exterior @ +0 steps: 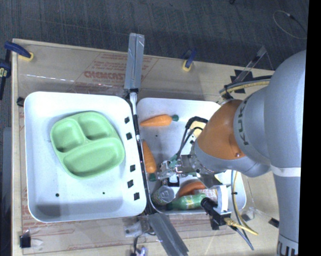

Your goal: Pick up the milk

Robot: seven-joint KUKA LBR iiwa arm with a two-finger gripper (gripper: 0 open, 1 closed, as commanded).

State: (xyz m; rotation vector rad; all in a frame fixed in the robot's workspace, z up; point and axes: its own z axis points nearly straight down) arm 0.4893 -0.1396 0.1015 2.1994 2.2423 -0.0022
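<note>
Desk point(73, 68), two bins. The gripper point(174, 173) is being held low inside the right bin point(168, 137), over a crowd of things. The arm point(224, 138) is reaching in across that bin's right side.

- Jaws: being hidden by the wrist hardware. Whether wide or narrow cannot be told, and nothing is being seen held between them.
- Just below the gripper: a silver can point(163, 194) and a green bottle point(188, 202) lying on its side, with an orange thing point(192, 187) lying against the bottle's upper side.
- Right of and below the gripper, at the bottle's far end: a pale printed pack point(217, 194), partly covered by the arm. This is being taken, as a judgement only, for the milk. No other thing is being read as milk.
- Left of the gripper: a carrot point(148, 159) lying along the bin wall. Above the gripper: a second carrot point(156, 120).
- Well left of the gripper: the left bin point(40, 199), carrying a green divided plate point(87, 143).

Progress: the approach into the correct bin is being judged done. A grasp is not being shown. If the pale pack is the milk, it is lying on the bin floor, beside the gripper rather than under it. Lining up, closing and lifting are all being judged left to do.
</note>
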